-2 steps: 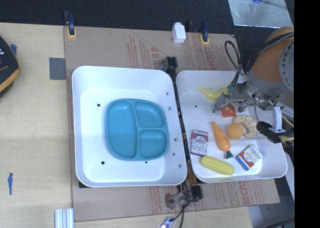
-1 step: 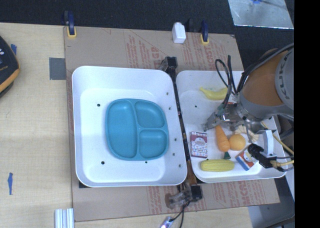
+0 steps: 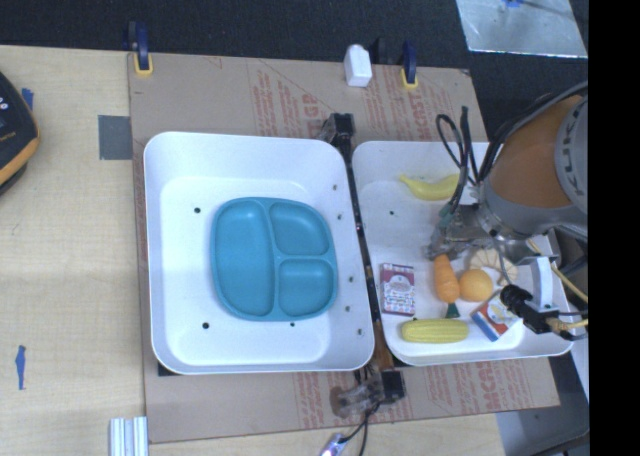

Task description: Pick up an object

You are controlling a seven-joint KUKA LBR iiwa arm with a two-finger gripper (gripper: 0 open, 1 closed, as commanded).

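I am working through the right-hand white bin [image 3: 372, 206] from the near edge upward, since that is where everything pickable is lying. Nearest me, a yellow plastic corn cob [image 3: 435, 330] is resting lengthwise along the near wall, with a small red, white and blue box [image 3: 490, 323] just beside its right end; the cob is looking light, stiff and smooth, so I am judging it best pinched across its short width at mid-length, though the wall is crowding it. A little farther in, a flat red and white card packet [image 3: 398, 289] is lying near the divider (too thin and flush to take cleanly, I am guessing). Beside it a small orange toy carrot [image 3: 446, 279] and a round orange ball-like fruit [image 3: 476, 285] are touching; the carrot should be rigid and light, and I am favouring a grip across its thick middle, while the fruit is likelier to roll out. Just beyond them the gripper [image 3: 456, 234] is hanging low in the bin, and I cannot tell its state. Farther still, a curved yellow plastic banana [image 3: 430, 185] is lying near the far wall. In the left white bin [image 3: 160, 244] a blue sectioned plastic plate [image 3: 273, 257] is sitting alone.
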